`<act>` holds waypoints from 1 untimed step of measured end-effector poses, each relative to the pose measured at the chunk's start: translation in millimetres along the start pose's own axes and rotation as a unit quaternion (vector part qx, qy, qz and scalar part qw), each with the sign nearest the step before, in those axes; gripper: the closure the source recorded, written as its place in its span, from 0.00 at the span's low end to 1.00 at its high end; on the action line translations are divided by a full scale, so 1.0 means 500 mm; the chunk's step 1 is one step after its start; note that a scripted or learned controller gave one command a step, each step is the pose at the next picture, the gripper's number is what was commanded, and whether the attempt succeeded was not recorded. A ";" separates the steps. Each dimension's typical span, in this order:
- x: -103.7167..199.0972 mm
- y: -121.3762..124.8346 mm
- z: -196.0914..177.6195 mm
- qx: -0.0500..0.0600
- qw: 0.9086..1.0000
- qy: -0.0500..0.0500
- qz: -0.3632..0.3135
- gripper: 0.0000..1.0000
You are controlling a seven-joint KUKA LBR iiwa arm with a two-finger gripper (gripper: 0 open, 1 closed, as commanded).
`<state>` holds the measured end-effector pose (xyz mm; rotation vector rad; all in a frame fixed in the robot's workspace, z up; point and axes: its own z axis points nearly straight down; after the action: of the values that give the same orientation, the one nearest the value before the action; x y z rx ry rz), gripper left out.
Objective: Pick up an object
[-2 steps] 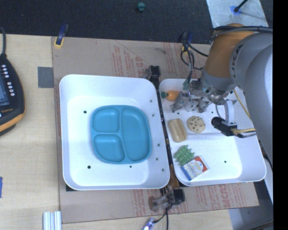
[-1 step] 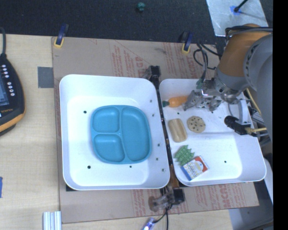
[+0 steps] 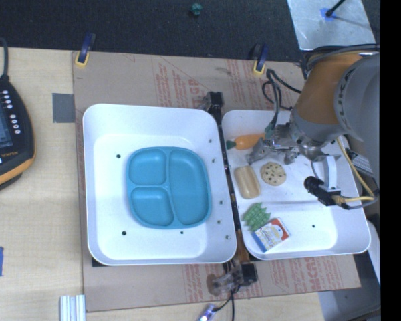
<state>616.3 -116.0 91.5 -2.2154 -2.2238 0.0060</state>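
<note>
The right bin (image 3: 334, 236) holds several small items. An orange carrot (image 3: 246, 141) lies at its far left, with a tan bread roll (image 3: 246, 181) below it and a round chocolate-chip cookie (image 3: 273, 173) beside the roll. A green leafy piece (image 3: 256, 215) and a red, white and blue packet (image 3: 271, 235) lie nearer the front edge. My gripper (image 3: 275, 148) hangs low over the bin's far part, just above the cookie and right of the carrot. Nothing is seen held in it. The wrist hides the bin's far right area.
The left bin (image 3: 107, 246) carries a blue divided plate (image 3: 168, 186). A handheld pendant (image 3: 3, 129) lies on the bench at the far left. Clamps (image 3: 84, 49) pin the cardboard at the back. Cables (image 3: 334, 196) trail from the wrist over the right bin.
</note>
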 end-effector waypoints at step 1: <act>0.005 0.068 0.002 0.015 1.000 0.002 0.004 0.00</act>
<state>650.2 -113.2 90.3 -2.2076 -2.1969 0.0339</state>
